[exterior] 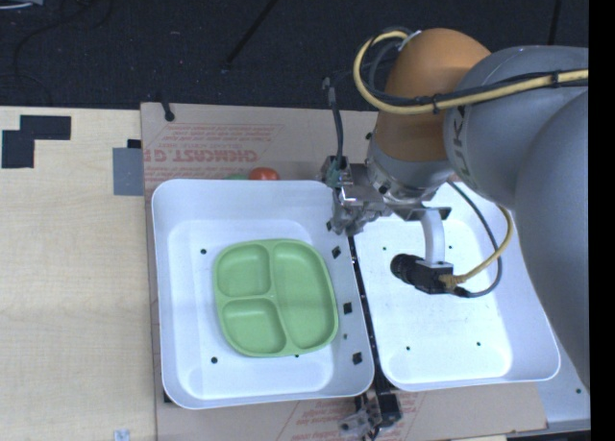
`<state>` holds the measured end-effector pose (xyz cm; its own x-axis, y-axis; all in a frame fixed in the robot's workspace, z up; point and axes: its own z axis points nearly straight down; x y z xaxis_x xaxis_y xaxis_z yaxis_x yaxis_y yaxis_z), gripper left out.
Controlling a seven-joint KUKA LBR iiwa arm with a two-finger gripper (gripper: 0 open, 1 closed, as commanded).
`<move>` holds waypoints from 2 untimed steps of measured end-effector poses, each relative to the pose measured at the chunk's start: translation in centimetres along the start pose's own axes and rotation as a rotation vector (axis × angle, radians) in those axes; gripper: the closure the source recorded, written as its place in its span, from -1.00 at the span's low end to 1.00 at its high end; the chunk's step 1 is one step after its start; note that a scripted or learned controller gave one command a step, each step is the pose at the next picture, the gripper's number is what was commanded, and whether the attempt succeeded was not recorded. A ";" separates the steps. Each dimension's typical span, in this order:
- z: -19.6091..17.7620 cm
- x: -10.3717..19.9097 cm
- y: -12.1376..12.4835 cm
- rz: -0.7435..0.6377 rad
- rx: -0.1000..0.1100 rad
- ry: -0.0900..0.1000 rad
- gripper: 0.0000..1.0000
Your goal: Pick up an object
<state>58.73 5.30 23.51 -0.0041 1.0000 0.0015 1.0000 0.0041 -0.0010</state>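
Object: green divided plate, three compartments. It lies flat on the floor of the left bin, closer to that bin's right wall than its left and a little toward the near edge. Nothing rests on it or touches it.

Handling (judgement): looks like moulded plastic, so stiff, light and smooth, not fragile. It sits low and is too wide to span. The best hold is probably a pinch over the raised outer rim, or over a rib between compartments. The surface may be slick, so I expect a slip if the pinch is shallow.

My gripper hangs over the far right corner of the left bin, at the seam with the right bin, apart from the plate. I cannot tell how far open it is, and I see nothing held in it.

Outside the bins, a small red object sits just beyond the left bin's far edge, on the cardboard sheet laid over the desk.
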 end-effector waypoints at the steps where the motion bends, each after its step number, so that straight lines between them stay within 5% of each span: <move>1: 1.5 4.7 2.1 0.000 0.002 -0.001 1.00; 2: 1.4 4.6 2.0 0.001 0.002 -0.003 -1.00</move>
